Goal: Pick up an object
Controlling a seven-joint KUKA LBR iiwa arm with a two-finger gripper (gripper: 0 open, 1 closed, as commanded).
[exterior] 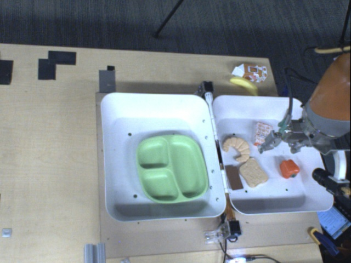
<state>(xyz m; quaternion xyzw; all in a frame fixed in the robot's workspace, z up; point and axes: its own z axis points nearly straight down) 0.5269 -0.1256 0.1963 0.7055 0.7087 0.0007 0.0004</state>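
We are looking first at the left bin [112, 147], where a green divided plate [172, 167] is lying in the middle. To the right of this plate, across the rim between the two bins, we are finding the food pieces in the right bin [307, 199]: a croissant [236, 144] is sitting closest to the rim, with a dark brown bar [233, 177] and a slice of bread [253, 172] just below it. Farther right of the plate, a small red and white packet [262, 130] is lying near the gripper [272, 143], and an orange pepper-like piece [289, 169] is resting beyond it. The gripper is hanging between the packet and the croissant, and we cannot tell how it is set, because this part is small and blurred. We are judging that the arm is choosing a target. To do it well, we think it should be centring over one separate piece, maybe the croissant, and descending straight, avoiding the bread beside.
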